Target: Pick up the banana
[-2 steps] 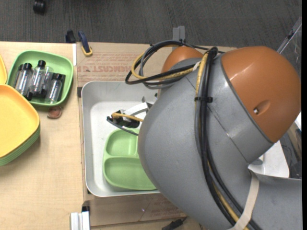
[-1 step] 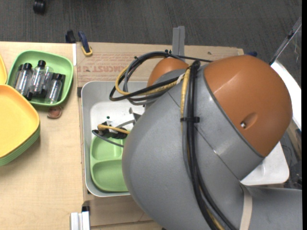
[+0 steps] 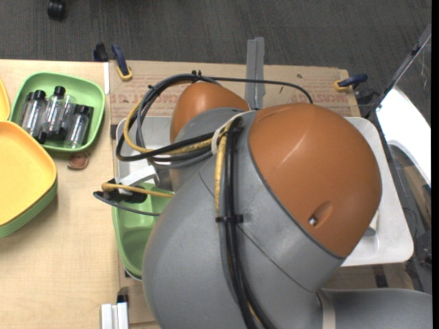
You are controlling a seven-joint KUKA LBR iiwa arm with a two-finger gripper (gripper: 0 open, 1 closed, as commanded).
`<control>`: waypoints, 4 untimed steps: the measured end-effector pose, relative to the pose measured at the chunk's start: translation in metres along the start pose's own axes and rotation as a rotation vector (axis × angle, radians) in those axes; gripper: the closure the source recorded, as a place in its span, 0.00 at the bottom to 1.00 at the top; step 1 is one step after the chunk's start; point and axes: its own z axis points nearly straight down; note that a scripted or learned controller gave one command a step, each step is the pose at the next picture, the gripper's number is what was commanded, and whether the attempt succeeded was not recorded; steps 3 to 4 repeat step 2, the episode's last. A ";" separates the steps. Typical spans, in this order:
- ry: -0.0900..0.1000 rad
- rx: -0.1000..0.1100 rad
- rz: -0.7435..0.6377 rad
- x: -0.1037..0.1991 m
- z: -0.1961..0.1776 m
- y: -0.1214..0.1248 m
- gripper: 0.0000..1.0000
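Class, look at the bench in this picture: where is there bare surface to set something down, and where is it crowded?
Bare wood lies between the green tray of vials, the stacked yellow plates and the white bin, running down toward the near edge. The bins are crowded: the grey and orange arm with its cables covers most of them, over a green dish.

Robotics lab, clamped bench (image 3: 82, 252), grey carpet, chair castor (image 3: 56, 7), cabled arm (image 3: 260, 225)

The bulky grey arm with orange caps (image 3: 274, 204) looms directly beneath the camera. Black and yellow cables (image 3: 171, 149) loop across its joints.
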 end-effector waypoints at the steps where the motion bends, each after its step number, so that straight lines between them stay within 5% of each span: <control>1: 0.000 -0.008 0.045 -0.026 0.000 0.058 1.00; 2: -0.002 0.002 0.008 0.009 -0.099 0.159 1.00; 4: -0.002 0.002 0.008 0.009 -0.099 0.159 1.00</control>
